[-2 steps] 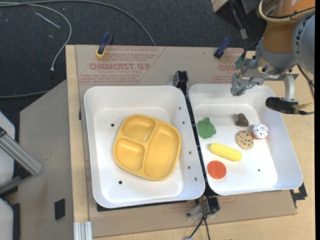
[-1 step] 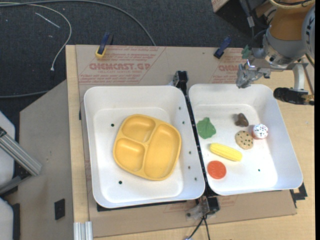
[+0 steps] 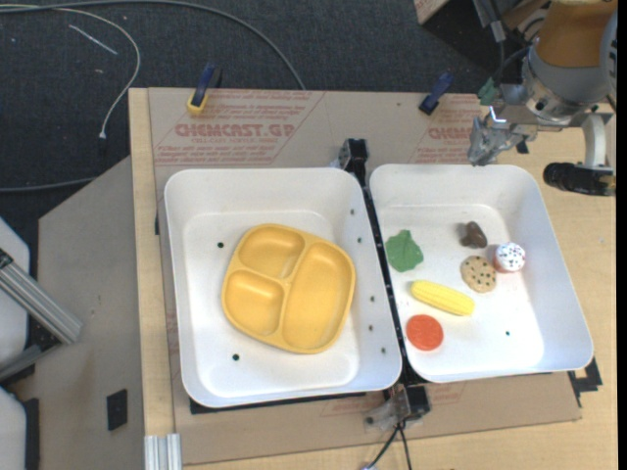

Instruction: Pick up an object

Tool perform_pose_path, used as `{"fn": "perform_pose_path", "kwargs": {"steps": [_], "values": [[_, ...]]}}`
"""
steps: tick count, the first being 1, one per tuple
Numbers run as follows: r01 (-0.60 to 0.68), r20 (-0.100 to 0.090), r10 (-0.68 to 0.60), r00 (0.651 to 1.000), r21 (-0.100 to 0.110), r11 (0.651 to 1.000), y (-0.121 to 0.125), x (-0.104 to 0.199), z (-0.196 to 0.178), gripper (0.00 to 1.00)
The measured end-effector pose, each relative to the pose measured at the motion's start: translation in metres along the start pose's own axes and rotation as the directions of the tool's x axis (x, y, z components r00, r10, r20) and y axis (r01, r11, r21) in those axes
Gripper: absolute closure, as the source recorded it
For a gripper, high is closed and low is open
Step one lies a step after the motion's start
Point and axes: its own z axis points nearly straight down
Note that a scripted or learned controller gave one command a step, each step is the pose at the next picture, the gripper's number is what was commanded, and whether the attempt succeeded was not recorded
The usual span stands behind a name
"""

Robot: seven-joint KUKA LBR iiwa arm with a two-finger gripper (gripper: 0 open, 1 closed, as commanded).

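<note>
Cardboard covers the bench point(image 3: 284, 116), bearing 2 white bins. Left bin point(image 3: 196, 292) holds a yellow divided tray point(image 3: 289, 287). Right bin point(image 3: 549, 302), lower right, holds corn point(image 3: 443, 298), green toy point(image 3: 404, 251), orange disc point(image 3: 424, 332), cookie point(image 3: 479, 274). Gripper point(image 3: 487, 147) hangs upper right, holding nothing visible.

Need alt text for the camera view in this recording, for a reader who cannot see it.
The arm's tool hangs above the far rim of the right bin, which holds a green toy, a yellow corn, an orange disc, a cookie, a brown piece and a white sprinkled piece. The left bin holds a yellow divided plate.
</note>
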Motion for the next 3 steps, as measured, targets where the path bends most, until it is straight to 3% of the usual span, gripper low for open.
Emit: {"fn": "perform_pose_path", "kwargs": {"steps": [1,3], "values": [[0.001,-0.002,-0.001,1.000,0.007,1.000,-0.030,0.035,0.001,1.00],[0.004,-0.003,-0.004,1.000,0.009,1.000,-0.087,0.138,0.014,1.00]]}}
